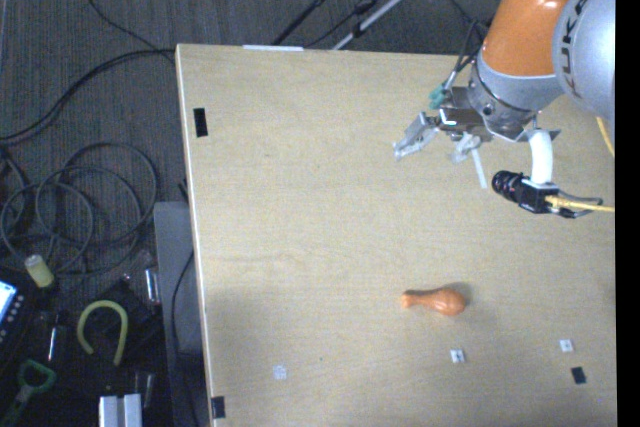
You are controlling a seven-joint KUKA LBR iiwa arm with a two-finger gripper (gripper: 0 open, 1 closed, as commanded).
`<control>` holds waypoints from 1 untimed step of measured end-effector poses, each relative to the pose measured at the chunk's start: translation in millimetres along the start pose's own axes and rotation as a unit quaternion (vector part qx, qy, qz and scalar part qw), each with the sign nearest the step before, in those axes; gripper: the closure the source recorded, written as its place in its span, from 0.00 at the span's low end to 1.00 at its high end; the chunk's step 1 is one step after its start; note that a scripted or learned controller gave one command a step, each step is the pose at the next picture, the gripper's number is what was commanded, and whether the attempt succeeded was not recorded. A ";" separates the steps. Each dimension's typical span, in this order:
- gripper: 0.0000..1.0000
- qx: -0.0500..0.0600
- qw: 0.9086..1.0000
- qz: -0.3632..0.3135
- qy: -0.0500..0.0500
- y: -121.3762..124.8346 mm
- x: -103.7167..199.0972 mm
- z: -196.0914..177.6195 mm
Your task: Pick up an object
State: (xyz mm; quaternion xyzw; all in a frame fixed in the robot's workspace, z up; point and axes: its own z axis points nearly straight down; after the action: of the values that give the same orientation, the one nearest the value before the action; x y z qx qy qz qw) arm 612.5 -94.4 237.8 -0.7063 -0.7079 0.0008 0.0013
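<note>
Pale tan wood board [300, 215] is showing faint grain, with small black tabs [200, 122] and tiny grey-white squares [458, 355] on it. Orange pear-shaped object [436, 300] is lying on it, shading lighter toward its thin end. Arm [560, 15] is showing orange band over grey, gripper [435, 143] silvery-white with a teal bit; floor [80, 15] is looking dark grey with black cables [80, 195] and a yellow-green hook [103, 325].

The scene is viewed from one fixed camera set high above, tilted downward at a slant. The tan surface [330, 215] is taken in from some distance, with dark carpeted floor [90, 15] and cables along the left and top.
</note>
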 end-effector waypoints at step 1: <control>0.00 -0.001 0.998 0.060 -0.001 6.3 -74.3 -42.8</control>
State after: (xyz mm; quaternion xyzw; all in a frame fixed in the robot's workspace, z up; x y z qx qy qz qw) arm 619.1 -168.8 280.5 -0.7475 -0.6643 0.0012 -0.0003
